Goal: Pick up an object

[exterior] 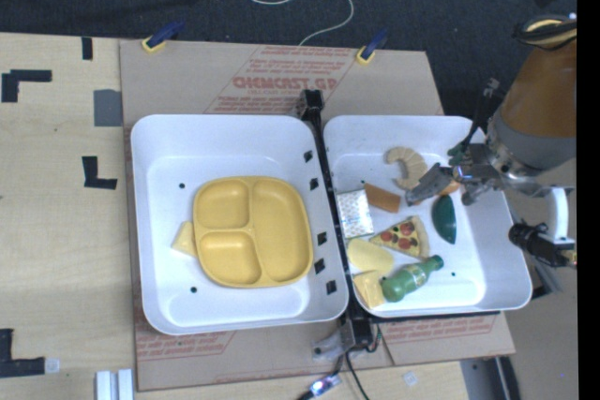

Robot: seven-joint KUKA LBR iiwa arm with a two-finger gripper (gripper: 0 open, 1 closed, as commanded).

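My gripper (446,187) hangs over the right side of the right bin (469,295), its two grey fingers spread open with nothing clearly held. Just below it lies a dark green oval object (443,220). A small orange bit shows between the fingers, and I cannot tell what it is. To the left lie a tan curved pastry (407,160) and a brown wedge (382,197). Nearer the front are a pizza slice (401,237), a green bottle (410,279) on its side, a silver packet (354,213) and a yellow wedge (367,288).
The left bin (159,155) holds a yellow divided plate (253,231) with a pale yellow piece (182,240) tucked under its left edge. A black divider (322,192) runs between the bins. The grey and orange arm (544,108) comes in from the right.
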